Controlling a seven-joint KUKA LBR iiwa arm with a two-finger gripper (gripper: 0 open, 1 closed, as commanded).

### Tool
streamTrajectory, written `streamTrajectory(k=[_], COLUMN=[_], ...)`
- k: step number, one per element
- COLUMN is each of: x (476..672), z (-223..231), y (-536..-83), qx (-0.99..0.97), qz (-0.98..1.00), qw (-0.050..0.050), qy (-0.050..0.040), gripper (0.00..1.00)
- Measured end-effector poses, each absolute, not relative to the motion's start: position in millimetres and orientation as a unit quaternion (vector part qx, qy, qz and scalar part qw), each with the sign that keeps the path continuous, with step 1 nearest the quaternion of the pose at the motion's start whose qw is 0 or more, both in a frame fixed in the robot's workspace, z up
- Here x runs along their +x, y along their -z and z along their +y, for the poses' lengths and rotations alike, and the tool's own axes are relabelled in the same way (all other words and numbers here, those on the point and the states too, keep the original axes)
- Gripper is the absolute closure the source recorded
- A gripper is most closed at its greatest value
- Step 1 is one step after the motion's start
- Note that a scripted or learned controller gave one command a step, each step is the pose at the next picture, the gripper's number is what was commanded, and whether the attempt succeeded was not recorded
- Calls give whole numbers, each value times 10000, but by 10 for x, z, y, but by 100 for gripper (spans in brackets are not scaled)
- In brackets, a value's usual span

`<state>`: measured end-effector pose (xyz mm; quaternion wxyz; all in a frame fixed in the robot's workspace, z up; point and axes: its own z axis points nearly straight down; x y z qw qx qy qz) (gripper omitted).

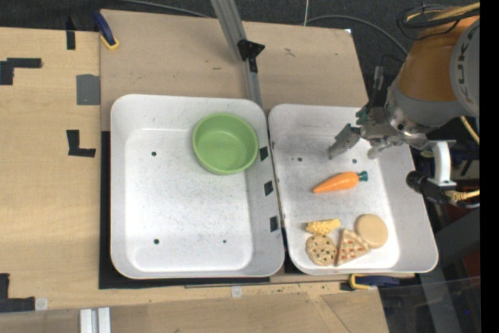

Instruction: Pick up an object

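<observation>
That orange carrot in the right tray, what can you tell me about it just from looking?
The carrot looks like a smooth plastic toy: an orange tapered body with a small green stub at its thicker right end. It lies flat on the floor of the right bin, pointed tip to the left, tilted slightly upward to the right. Nothing touches it. The gripper hangs just above and behind it, and the toy cookies and pizza slice sit apart nearer the front edge.

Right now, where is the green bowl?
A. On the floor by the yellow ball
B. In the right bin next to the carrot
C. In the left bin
C: the green bowl sits in the left bin, while the carrot lies in the right bin.
</observation>
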<state>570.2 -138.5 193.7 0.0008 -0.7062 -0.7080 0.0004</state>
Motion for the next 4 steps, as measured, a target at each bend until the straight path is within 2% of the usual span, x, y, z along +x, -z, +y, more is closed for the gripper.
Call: streamTrajectory(k=[1, 2, 3, 4], x=[5702, 5641, 5646, 5635], z=[-1386, -1364, -1365, -1351], y=[-1938, -1489, -975, -1075], qx=[-7062, -7067, -7066, -7063], qz=[-7080, -7075, -7076, -7079], qw=[8, 24, -9, 18], qy=[-4, -22, -6, -10], gripper=[0, 0, 0, 100])
